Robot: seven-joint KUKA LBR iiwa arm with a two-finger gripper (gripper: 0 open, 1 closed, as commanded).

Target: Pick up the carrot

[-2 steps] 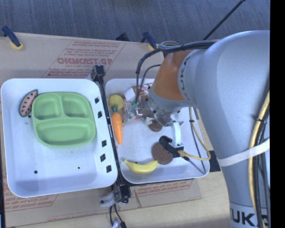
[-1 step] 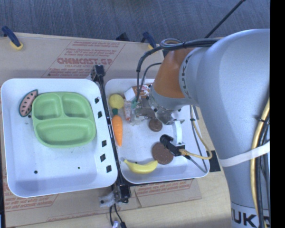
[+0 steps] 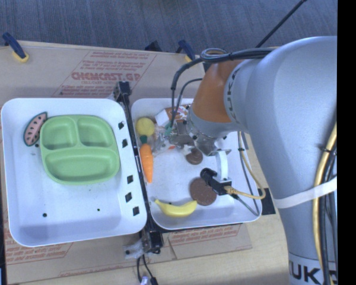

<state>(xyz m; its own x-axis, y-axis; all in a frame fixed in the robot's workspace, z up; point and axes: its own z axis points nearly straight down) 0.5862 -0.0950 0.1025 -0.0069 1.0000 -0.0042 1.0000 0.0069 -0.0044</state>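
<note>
One fixed camera looks down at a slant — fairly near — on both white bins (image 3: 12,177).

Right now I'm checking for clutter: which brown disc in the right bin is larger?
The brown disc beside the banana; the smaller one lies nearer the gripper.

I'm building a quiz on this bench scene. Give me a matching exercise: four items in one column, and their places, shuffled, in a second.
Items:
1. carrot
2. banana
3. green divided plate
4. watermelon slice

Places:
A. near front wall of the right bin
B. middle of the left bin
C. against the right bin's left wall, below the lemon
D. left bin's far left corner, beside the plate

Pairs: 1-C, 2-A, 3-B, 4-D
</note>
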